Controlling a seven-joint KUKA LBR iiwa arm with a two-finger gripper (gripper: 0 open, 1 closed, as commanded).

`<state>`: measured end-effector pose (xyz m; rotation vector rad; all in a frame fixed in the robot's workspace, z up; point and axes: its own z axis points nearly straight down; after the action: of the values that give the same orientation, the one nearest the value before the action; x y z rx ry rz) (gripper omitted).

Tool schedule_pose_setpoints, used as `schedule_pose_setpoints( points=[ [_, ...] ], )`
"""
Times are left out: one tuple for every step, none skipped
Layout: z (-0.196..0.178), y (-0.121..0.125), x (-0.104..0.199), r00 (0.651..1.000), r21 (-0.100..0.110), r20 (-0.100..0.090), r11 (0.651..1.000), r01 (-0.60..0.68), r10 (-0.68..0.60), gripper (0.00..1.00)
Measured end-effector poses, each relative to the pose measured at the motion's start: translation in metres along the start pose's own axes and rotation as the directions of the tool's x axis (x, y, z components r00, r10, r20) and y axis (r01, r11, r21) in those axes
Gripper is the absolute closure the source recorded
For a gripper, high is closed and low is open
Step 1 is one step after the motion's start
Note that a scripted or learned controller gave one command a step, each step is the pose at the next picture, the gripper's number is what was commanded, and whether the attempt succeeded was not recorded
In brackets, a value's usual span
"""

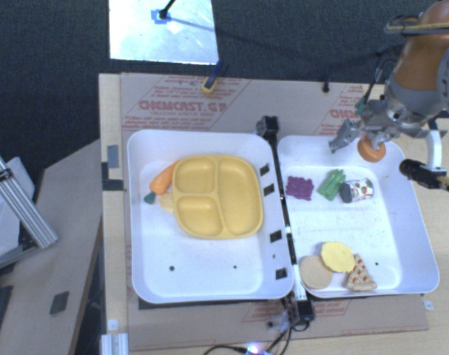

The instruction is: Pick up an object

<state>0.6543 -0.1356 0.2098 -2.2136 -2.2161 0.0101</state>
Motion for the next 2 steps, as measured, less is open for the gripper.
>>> schedule_pose_setpoints(
  points=[
    [-0.008,0.003,0.0,1.0,-0.013,0.002,1.0,0.002,-0.002,0.0],
    [0.04,0.012,-0.005,1.0,-0.011,0.003,1.0,0.002,-0.002,0.0]
  ],
)
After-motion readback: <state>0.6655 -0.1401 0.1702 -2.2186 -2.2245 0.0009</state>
